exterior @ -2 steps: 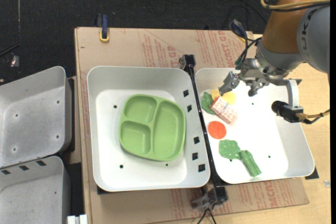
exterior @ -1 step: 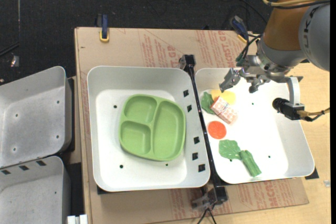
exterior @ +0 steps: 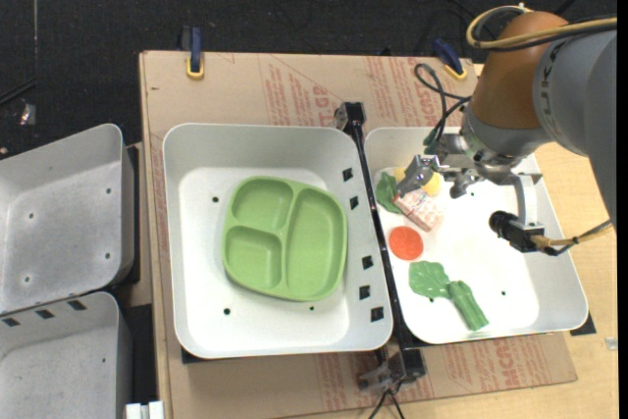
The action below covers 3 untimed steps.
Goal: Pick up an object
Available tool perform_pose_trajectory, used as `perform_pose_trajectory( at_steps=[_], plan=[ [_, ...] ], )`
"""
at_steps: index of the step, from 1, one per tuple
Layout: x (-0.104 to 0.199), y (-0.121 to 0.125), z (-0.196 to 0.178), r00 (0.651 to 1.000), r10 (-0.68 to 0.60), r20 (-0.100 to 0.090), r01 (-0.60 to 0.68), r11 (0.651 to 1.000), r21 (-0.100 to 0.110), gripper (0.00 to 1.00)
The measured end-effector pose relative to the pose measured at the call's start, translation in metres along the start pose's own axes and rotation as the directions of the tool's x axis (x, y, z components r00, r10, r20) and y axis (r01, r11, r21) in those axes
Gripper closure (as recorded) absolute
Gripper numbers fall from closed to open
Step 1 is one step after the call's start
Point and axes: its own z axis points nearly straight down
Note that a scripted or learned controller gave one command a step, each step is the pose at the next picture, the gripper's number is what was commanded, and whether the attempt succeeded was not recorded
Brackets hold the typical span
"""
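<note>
The left bin (exterior: 186, 211) is white and holds a light green divided plate (exterior: 287, 237). The right bin (exterior: 549, 280) is white too, with an orange disc (exterior: 406, 242), a green toy (exterior: 447, 290) and a pink-and-white patterned box (exterior: 419, 207). The desk (exterior: 265, 88) is tan with red print.

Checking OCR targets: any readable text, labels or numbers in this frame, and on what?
Red print on the brown board under the bins: letters show, reversed and too faint to read.
Red print along the board's front edge: too blurred to read.
Pink-and-white packet in the right bin: markings too small to read.
</note>
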Motion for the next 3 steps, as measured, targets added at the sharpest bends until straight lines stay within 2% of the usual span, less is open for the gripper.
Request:
perform_pose_trajectory(
  at_steps=[1, 2, 3],
  plan=[
    [-0.001, 0.001, 0.051, 1.000, 0.000, 0.004, 0.000, 1.000, -0.008, 0.00],
    [-0.001, 0.004, 0.034, 1.000, 0.000, 0.004, 0.000, 1.000, -0.017, 1.00],
    [0.003, 0.006, -0.029, 1.000, -0.004, 0.001, 0.004, 1.000, -0.010, 1.00]
  ],
)
